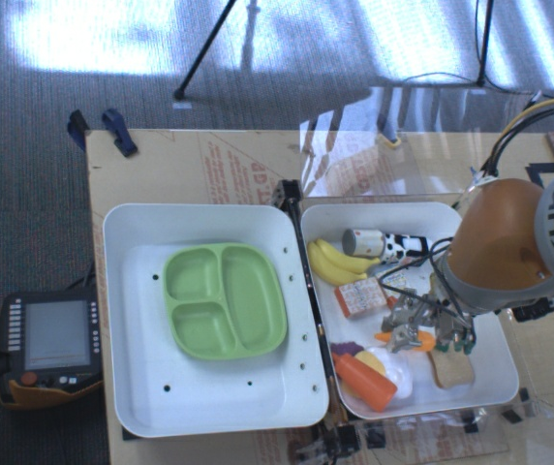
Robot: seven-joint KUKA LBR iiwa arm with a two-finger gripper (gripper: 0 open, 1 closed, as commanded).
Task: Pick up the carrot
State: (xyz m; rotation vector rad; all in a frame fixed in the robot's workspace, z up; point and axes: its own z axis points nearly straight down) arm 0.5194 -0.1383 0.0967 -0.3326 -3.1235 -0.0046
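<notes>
Reading no legible label, I note gripper point(415, 329) over small orange carrot point(415, 338) in right white bin point(502, 368), finger state indeterminable, green divided plate point(225, 299) in left white bin point(127, 356).

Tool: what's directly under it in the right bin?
Under the tool an orange carrot pokes out on both sides, its middle covered. A slice of toast lies just right of it in the right bin. Whether the tool touches the carrot is hidden.
</notes>
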